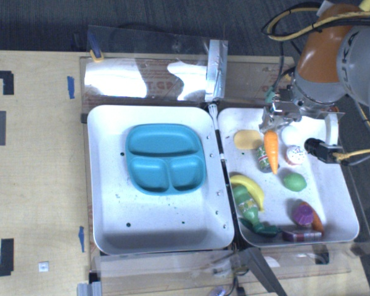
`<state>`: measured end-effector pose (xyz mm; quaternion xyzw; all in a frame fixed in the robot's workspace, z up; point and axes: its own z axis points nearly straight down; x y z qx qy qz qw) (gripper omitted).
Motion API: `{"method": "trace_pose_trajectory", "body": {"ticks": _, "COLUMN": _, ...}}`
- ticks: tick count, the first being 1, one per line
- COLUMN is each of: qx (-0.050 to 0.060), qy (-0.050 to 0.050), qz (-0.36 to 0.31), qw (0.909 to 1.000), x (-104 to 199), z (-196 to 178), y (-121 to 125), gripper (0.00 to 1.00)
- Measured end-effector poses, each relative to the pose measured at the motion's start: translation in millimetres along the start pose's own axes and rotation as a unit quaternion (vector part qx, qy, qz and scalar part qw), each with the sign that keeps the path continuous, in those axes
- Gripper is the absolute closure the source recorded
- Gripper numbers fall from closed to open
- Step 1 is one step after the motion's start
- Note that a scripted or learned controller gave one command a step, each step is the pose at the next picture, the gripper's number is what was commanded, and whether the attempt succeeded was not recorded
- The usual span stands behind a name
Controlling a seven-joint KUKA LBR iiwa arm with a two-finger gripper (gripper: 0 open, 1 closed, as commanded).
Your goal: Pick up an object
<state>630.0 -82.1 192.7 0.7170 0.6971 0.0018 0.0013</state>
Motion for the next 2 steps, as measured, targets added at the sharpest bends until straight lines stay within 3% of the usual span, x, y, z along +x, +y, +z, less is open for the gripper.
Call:
{"method": "trace_pose_trajectory", "body": {"ticks": 1, "qx": 0.004, "qy": 0.000, "qz": 0.088, "qw": 0.9961, "x": -32, "z": 34, "y": -11, "gripper": 1.00}}
{"method": "trace_pose_trajectory", "body": {"ticks": 2, "qx": 0.001, "qy": 0.000, "qz": 0.167, "qw": 0.9860, "x": 26, "z": -6, "y": 23, "gripper": 1.00}}
